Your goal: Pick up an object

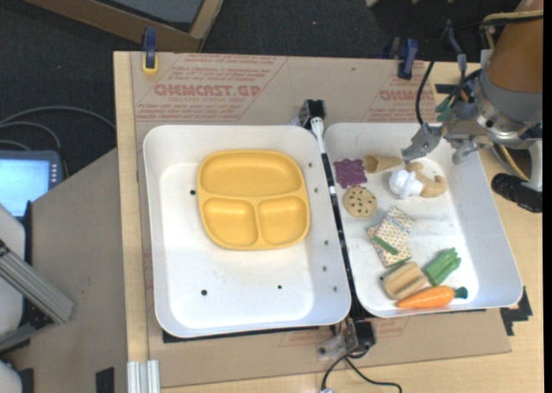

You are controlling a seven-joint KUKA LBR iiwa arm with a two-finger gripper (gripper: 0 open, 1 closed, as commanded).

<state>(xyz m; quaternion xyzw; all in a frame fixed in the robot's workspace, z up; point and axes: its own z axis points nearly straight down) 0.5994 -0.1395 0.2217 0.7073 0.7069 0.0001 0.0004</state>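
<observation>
My gripper (444, 145) hangs over the far side of the right bin (492, 227), its two grey fingers spread apart and open with nothing between them. Just below and left of the left finger (423, 143) lie a white lumpy object (401, 182) and a tan bread-like piece (433, 185). Further left in the same bin are a purple piece (350, 171), a small tan bit (372, 163) and a chocolate-chip cookie (358, 202). Toward the near side lie a patterned packet (390, 234), a bread roll (404, 279), a green vegetable (442, 265) and an orange carrot (426, 298).
The left bin (168, 253) holds a yellow divided plate (254, 197). The divider rims between the bins (332, 210) run down the middle. Blue clamps (150, 48) (406, 53) sit at the bench's far edge. The arm's body (517, 72) stands over the bin's right far corner.
</observation>
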